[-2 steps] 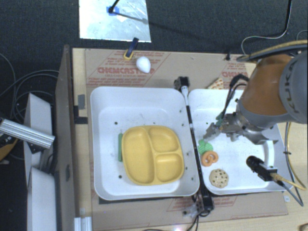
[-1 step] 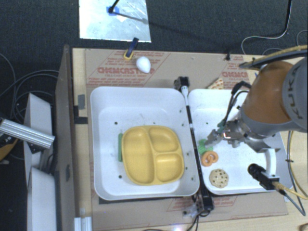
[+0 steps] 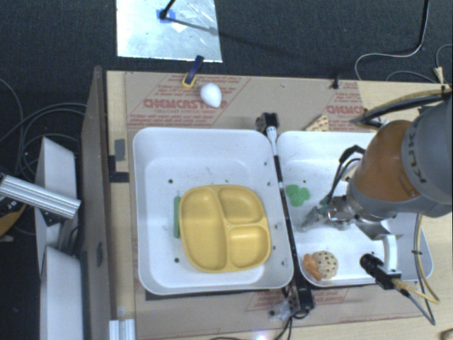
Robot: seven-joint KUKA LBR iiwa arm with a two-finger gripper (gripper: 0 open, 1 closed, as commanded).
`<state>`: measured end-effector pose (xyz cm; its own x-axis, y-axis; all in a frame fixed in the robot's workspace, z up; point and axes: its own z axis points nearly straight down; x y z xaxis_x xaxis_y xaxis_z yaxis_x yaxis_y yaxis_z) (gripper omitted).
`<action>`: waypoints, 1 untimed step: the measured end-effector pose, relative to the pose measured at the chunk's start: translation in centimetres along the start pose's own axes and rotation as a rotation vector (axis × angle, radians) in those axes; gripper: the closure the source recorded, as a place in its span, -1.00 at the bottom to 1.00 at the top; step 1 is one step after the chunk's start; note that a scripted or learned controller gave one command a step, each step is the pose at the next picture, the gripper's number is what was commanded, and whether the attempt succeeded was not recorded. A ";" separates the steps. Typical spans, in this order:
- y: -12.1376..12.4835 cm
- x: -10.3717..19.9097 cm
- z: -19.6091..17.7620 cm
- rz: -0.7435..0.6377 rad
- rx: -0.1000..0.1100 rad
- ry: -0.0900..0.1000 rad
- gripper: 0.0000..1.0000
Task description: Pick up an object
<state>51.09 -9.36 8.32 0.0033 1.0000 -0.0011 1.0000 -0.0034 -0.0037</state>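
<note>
Gripper [image 3: 312, 218] low in right bin [image 3: 311, 151], jaw state unclear, just below green toy [image 3: 297, 195]; ball [image 3: 325, 263] near; yellow tray [image 3: 225, 227] in left bin [image 3: 152, 190].

yellow tray [image 3: 225, 227]: smooth matt plastic
bins [image 3: 152, 190]: smooth white plastic
bench board [image 3: 233, 98]: printed cardboard
sheet [image 3: 168, 18]: shiny foil

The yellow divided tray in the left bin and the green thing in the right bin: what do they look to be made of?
Yellow divided tray: probably moulded plastic, smooth with a soft sheen; rounded edges and even colour across its three compartments suggest it.
Green thing: lumpy and matte, perhaps soft plastic or rubber; too small to say.
Left bin and right bin: likely thin white plastic with rounded rims.
</note>
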 end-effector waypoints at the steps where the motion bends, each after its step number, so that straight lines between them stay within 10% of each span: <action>1: 10.9 -5.4 -12.2 -0.007 -0.026 -0.008 -1.00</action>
<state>62.00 -14.74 20.45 -0.0036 1.0000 -0.0087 0.9997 0.0038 0.0225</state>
